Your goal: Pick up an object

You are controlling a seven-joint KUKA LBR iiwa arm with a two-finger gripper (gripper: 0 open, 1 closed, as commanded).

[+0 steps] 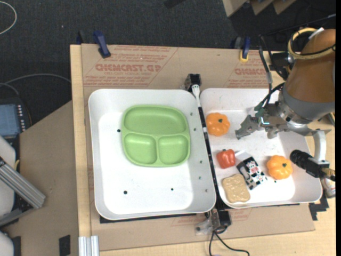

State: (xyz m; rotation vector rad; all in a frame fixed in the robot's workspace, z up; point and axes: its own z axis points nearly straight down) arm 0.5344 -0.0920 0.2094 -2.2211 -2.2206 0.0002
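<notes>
Two shallow white bins sit side by side on a cardboard-covered bench. The arm (309, 79) enters from the right of the frame, its wrist bent down over the upper half of the right bin (234, 97). The gripper (257, 128) hangs above bare bin floor with its fingers spread apart and nothing between them. The left bin (104, 159) holds a green three-compartment tray (156, 135). The right bin holds a small orange pumpkin (218, 124) near its upper left, a second orange pumpkin (279, 167) at lower right, a red pepper (226, 158), a black-and-white toy (251, 173) just beside the pepper, and a tan cracker-shaped piece (236, 189) at the lower edge.
</notes>
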